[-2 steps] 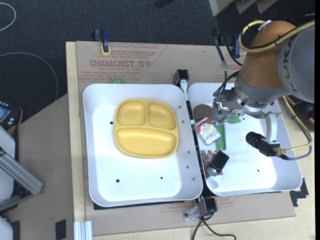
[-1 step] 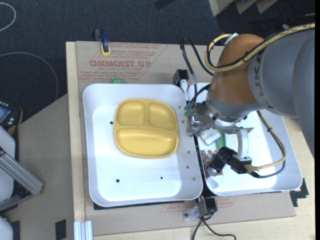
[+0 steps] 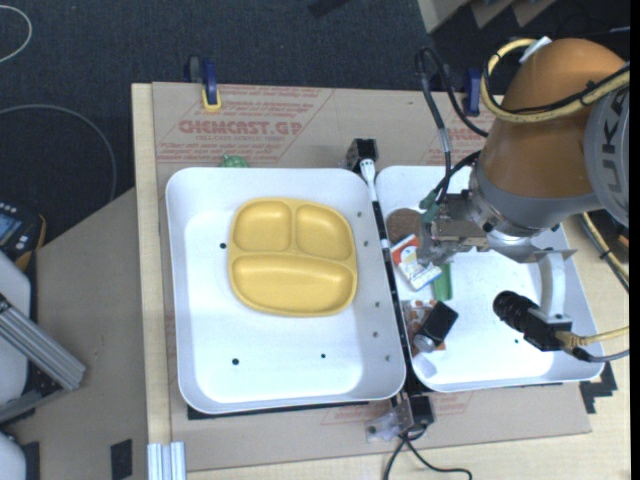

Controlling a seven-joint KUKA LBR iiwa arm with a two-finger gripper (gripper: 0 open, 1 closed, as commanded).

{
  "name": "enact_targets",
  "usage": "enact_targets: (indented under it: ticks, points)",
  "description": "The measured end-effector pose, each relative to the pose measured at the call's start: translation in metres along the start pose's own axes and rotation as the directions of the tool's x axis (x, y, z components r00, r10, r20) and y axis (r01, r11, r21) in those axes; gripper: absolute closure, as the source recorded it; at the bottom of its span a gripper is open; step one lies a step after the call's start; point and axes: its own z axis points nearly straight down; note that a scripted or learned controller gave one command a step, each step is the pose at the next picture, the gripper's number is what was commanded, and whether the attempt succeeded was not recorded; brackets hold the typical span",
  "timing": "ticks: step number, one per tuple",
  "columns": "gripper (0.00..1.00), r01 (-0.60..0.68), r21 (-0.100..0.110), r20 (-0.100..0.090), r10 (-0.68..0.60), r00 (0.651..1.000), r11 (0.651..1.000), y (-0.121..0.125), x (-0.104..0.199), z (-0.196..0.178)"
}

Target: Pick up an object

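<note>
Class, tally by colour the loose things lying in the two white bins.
Yellow: 1, the divided plate
Brown: 1, a round piece
Red and white: 1, a small packet
Green: 1, a small strip
Black: 1, a block
Total: 5 that can be told apart

Two white bins stand on the bench (image 3: 158, 228), a left bin (image 3: 200, 298) and a right bin (image 3: 490, 368); one yellow plate (image 3: 293, 256) with three compartments lies in the left bin; four small things crowd the right bin's nine o'clock side: one brown disc (image 3: 400, 223), one red-and-white packet (image 3: 408, 260), one green piece (image 3: 443, 287), one black block (image 3: 438, 320); two blue clamps (image 3: 209, 76) sit at the bench's twelve o'clock edge.
</note>
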Motion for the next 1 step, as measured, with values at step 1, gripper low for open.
enact_targets:
  ticks: [1]
  points:
    - [1.0,-0.008,0.013,0.002,0.008,1.0,1.0,-0.0083,-0.0824,0.0331]
